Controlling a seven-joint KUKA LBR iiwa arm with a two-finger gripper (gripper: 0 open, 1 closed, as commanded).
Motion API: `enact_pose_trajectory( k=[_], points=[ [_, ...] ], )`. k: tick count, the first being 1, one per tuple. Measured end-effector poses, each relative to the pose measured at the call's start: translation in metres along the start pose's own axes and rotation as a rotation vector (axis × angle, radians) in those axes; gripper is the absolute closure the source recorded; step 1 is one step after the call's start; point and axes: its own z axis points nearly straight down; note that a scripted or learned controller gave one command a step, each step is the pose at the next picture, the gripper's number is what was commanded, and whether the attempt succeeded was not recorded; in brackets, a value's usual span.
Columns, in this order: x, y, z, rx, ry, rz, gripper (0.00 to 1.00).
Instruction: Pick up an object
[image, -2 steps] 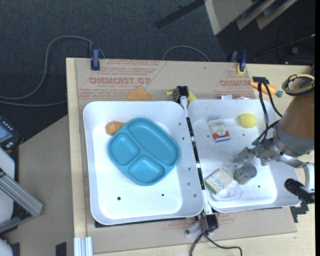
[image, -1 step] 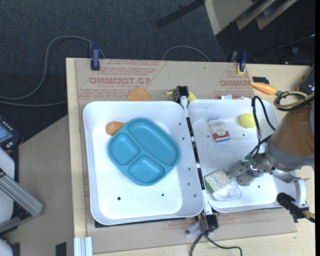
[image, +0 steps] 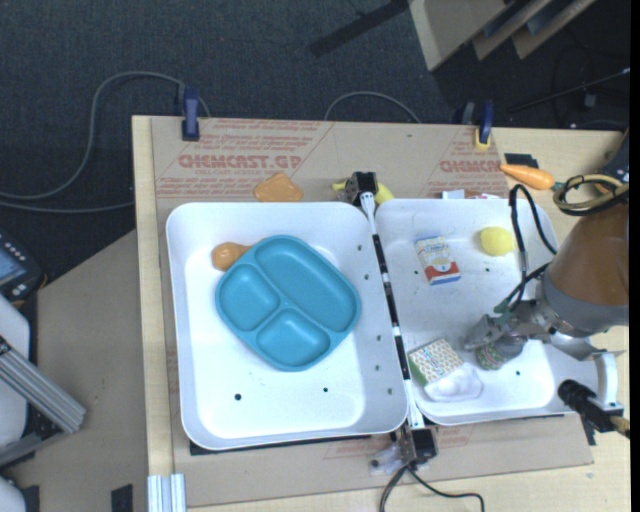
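The tool (image: 492, 342) hangs low in the right bin (image: 530, 395), just right of a green-patterned packet (image: 434, 358) and above a white lump (image: 455, 384); whether it is spread or closed I cannot tell (it is too blurred). Farther back lie a small red-and-white carton (image: 437, 260) and a yellow ball (image: 495, 240). The left bin (image: 260, 410) holds a blue divided tray (image: 287, 301), an orange piece (image: 228, 255) at its edge.

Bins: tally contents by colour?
Blue: 1, divided tray
Orange: 1, small piece beside the tray
Yellow: 1, ball
Red and white: 1, small carton
Green patterned: 1, packet
White: 1, soft lump
Total: 6
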Motion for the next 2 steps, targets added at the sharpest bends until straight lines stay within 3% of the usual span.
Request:
enact_pose_trajectory(
  k=[1,2],
  points=[
    [0.053,0.13,-0.038,-0.013,-0.001,-0.011,1.0],
    [0.106,0.087,-0.093,0.002,0.003,-0.006,1.0]
  ],
)
